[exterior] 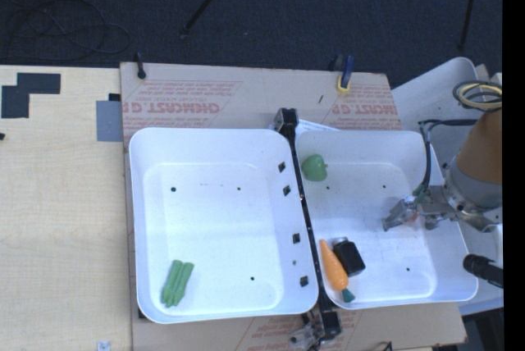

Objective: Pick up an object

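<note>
Carrot (332,263), black block (349,256) lie left-below claw (399,215).

Bright, even light (slightly soft focus)

1. A dark carpeted floor (246,5) fills the top of the camera view, with thin black cables (66,21) looping across it.
2. A pale wooden bench top (57,243) takes up the left side, carrying dark rectangular patches (33,91).
3. A brown cardboard sheet (213,99) with red printing lies on the bench.
4. A yellow-and-blue clamp (344,75) grips the cardboard's far edge.
</note>
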`<state>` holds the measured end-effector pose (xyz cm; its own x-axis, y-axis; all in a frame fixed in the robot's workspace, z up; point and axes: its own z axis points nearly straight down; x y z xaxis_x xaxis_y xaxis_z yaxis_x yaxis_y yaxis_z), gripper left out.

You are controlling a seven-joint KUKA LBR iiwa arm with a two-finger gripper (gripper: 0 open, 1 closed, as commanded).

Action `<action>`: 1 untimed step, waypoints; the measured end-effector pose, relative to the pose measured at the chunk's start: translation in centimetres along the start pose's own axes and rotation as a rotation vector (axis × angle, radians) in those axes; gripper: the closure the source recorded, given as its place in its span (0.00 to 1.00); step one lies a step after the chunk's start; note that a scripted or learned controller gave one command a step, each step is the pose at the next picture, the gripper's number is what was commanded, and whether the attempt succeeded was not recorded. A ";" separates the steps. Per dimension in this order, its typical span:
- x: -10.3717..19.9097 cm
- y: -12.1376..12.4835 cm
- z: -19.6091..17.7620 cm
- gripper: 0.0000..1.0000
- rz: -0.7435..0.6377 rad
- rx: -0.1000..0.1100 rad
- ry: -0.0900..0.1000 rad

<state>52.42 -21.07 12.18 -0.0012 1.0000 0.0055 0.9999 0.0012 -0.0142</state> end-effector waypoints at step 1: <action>-0.3 5.5 -14.1 0.00 -0.002 -0.029 -0.011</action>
<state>58.10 -21.43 26.18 -0.0027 1.0000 -0.0059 0.9999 0.0028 0.0149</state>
